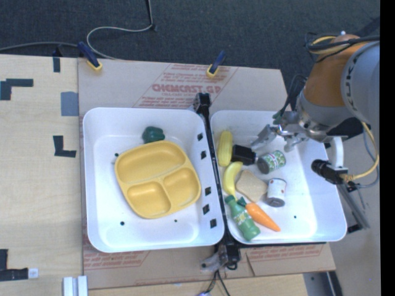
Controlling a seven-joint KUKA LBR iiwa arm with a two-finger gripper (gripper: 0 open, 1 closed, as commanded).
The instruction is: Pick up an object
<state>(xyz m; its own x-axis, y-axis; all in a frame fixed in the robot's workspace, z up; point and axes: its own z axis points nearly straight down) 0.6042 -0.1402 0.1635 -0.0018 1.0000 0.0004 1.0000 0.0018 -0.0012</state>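
Overhead slanted view of bench w/ two shallow white plastic bins side by side on cardboard sheet (pixel 179 88).

Left bin (pixel 99 184): holds yellow three-compartment plastic tray (pixel 157 177), tilted diagonally, near centre. Small dark green rounded toy (pixel 153 134) just beyond tray's far edge, touching or nearly so.

Right bin (pixel 321 221): clutter toward its left side. Yellow banana-shaped toy (pixel 225 148) near divider; second yellow curved piece (pixel 232 176) just below. Tan bread-slice toy (pixel 250 186) beside that. Green bottle (pixel 243 218) lying near front-left corner, orange carrot toy (pixel 263 217) touching it on right. Small white can w/ red label (pixel 276 192) right of bread. Green-labelled can (pixel 272 161) lying on side, mid-bin.

Grey arm w/ orange band (pixel 324 85) reaching in from right, over far-right part of right bin. Two-finger gripper (pixel 278 137) low, above green-labelled can; fingers splayed apart, nothing between them.
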